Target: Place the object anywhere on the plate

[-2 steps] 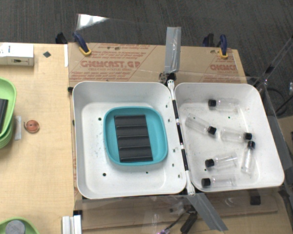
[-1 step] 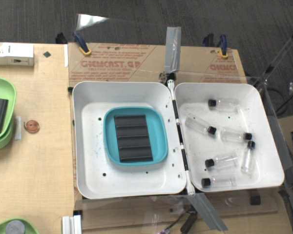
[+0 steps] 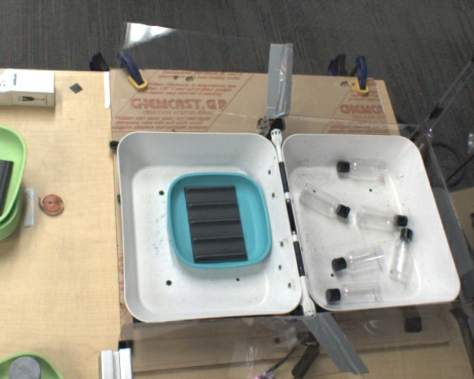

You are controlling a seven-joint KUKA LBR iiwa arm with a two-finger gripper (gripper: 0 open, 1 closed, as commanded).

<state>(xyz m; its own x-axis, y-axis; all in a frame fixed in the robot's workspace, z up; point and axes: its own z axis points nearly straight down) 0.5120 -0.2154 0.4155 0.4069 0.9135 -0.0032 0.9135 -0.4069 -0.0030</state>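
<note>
At the right of the worktop [image 3: 63,290], no telling whether the gripper is open or closed.

Nearest that side, in the right white bin [image 3: 436,219]: six clear vials with black caps, loose and lying flat at different angles.
- One vial [image 3: 362,166] near the far wall.
- A second vial [image 3: 322,202] slanted toward the middle.
- A third vial [image 3: 379,220] just beside it.
- A fourth vial [image 3: 400,259] lying lengthwise by the right wall, its cap close to the third's cap.
- A fifth vial [image 3: 359,260] at a slant lower down.
- A sixth vial [image 3: 355,294] along the near wall.
- All well apart from the plate, with the two bins' touching rims between.

Across the divide, in the left white bin [image 3: 142,283]: a teal plate [image 3: 178,212], square with rounded corners, set about centre. On it, a black ribbed block [image 3: 216,224] covering most of the plate's floor, with teal showing around all sides.

Beneath and behind both bins: a cardboard sheet [image 3: 189,101] with red print, pinned by a blue clamp [image 3: 130,68] at the far left and another clamp [image 3: 360,77] at the far right. A grey tape strip [image 3: 280,77] standing up above the seam between the bins.

Farther left on the bare wood: a small copper-coloured disc [image 3: 52,204], a green tray [image 3: 4,212] at the edge with something dark inside, and a white box [image 3: 20,89] at the far corner.
</note>
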